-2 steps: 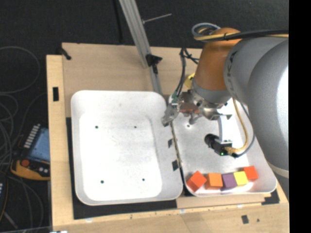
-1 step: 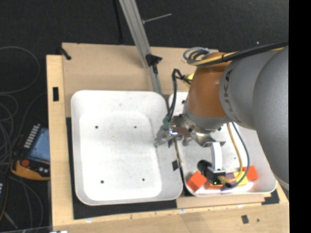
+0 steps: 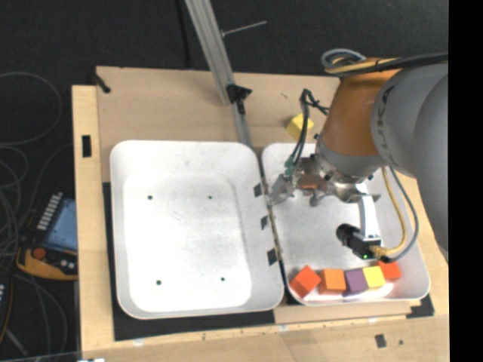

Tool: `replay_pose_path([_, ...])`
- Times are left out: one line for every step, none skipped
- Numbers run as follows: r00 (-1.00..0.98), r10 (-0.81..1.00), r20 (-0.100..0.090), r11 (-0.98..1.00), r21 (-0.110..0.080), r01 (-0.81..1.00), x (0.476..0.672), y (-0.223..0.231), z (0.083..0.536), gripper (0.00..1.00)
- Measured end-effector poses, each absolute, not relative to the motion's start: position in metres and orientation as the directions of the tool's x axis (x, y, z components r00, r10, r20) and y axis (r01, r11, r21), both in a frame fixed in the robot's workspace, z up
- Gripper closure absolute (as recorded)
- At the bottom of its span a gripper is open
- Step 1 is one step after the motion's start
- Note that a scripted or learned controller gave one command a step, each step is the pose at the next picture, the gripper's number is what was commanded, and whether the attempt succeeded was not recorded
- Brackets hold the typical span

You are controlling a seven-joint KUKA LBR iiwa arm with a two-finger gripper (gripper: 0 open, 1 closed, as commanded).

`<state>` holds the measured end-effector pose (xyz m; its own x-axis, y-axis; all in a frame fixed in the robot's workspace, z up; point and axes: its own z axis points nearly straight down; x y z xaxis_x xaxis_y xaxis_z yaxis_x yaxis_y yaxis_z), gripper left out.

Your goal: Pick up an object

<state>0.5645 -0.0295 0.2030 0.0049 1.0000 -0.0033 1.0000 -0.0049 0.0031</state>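
Looking down from my remote seat, I start at the near edge of the right bin (image 3: 411, 291), where a row of blocks lies against the front wall: an orange-red block (image 3: 306, 280) at the left, tilted a little, then an orange block (image 3: 333, 280), a purple block (image 3: 355, 280) and a yellow block (image 3: 374, 277), each touching its neighbour. A small orange-red piece (image 3: 390, 271) sits at the right end of the row, just beside the yellow one. Just behind that end, a black fitting with a green light (image 3: 353, 237) hangs off the arm on a white bracket.

Further back, over the left part of the same bin, I see the gripper (image 3: 296, 184) close to the wall shared with the left bin (image 3: 189, 228). From this angle I cannot tell how its tips stand, and I see no block at them. It is well apart from the row of blocks.

Above it rises the arm's wrist, with the orange band (image 3: 355, 111) and the grey body (image 3: 415, 119) reaching in from the right. Beyond the bins, on the wooden bench (image 3: 166, 104), a yellow object (image 3: 299, 126) lies partly hidden behind the wrist cabling. A grey metal rail (image 3: 215, 44) slants away at the far side.
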Motion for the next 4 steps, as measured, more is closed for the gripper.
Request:
replay_pose_path([0.000, 1.000, -0.002, 0.000, 0.001, 1.000, 0.564, -0.027, 0.203, 0.00])
replay_pose_path([-0.004, 1.000, -0.001, 0.004, 0.000, 1.000, 0.556, -0.013, 0.197, 0.00])
replay_pose_path([-0.004, 1.000, 0.000, 0.004, -0.001, 1.000, 0.552, 0.005, 0.197, 0.00])
replay_pose_path([0.001, 1.000, 0.000, -0.001, 0.003, 1.000, 0.527, -0.005, 0.229, 0.00])
